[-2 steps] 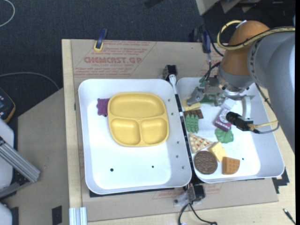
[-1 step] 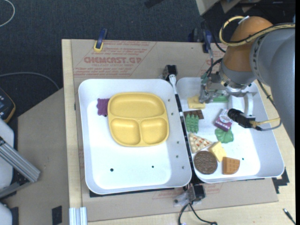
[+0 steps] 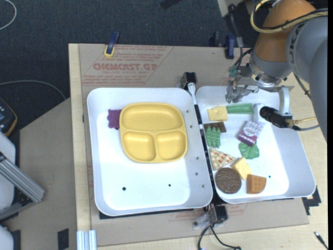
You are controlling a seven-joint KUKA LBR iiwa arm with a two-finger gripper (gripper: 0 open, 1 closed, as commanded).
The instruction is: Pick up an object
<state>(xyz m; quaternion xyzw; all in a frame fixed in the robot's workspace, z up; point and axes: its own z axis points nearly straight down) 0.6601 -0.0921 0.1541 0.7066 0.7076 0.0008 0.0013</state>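
Observation:
My gripper (image 3: pixel 237 94) hangs over the back left part of the right bin (image 3: pixel 296 165), under the orange-banded wrist. Just below it lie a green stick (image 3: pixel 240 108) and a pale yellow cheese block (image 3: pixel 217 113); I see nothing held. Further toward the front are a brown chocolate piece (image 3: pixel 215 127), a green ridged item (image 3: pixel 213 138), a purple packet (image 3: pixel 251 132), a green leafy piece (image 3: pixel 249 151), a pizza slice (image 3: pixel 220 158), a cheese wedge (image 3: pixel 241 167), a round brown cookie (image 3: pixel 228 180) and an orange waffle (image 3: pixel 256 184).
The left bin (image 3: pixel 145 191) holds a yellow divided plate (image 3: pixel 154 130) with a purple item (image 3: pixel 113 118) beside its left rim. A black cable connector (image 3: pixel 273 115) sticks out right of the gripper. The bins meet at a black-hinged divider (image 3: pixel 200 134).

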